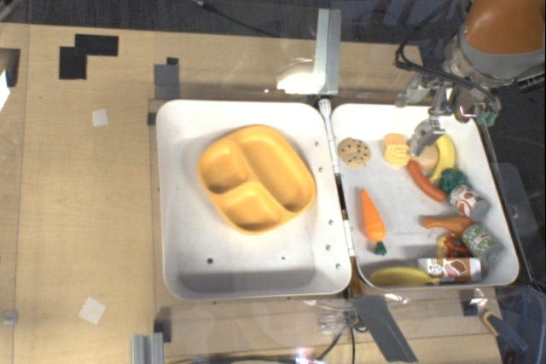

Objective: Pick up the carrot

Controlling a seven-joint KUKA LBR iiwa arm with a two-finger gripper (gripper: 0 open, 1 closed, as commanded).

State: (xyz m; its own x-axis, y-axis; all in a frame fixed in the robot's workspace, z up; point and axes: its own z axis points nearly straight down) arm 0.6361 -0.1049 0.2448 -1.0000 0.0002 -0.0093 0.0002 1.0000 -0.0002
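The carrot (371, 219) lies in the right bin (503, 273), left of the sausage (424, 181).

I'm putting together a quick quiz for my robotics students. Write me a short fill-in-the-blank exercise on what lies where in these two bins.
1. The carrot lies in the ____ bin as the camera sees it.
2. The yellow divided plate has ____ compartments.
3. The round cookie lies ____ the carrot in the picture.
4. The claw is above the bin's far end, near a yellow ____.

Missing words: right; three; above; banana
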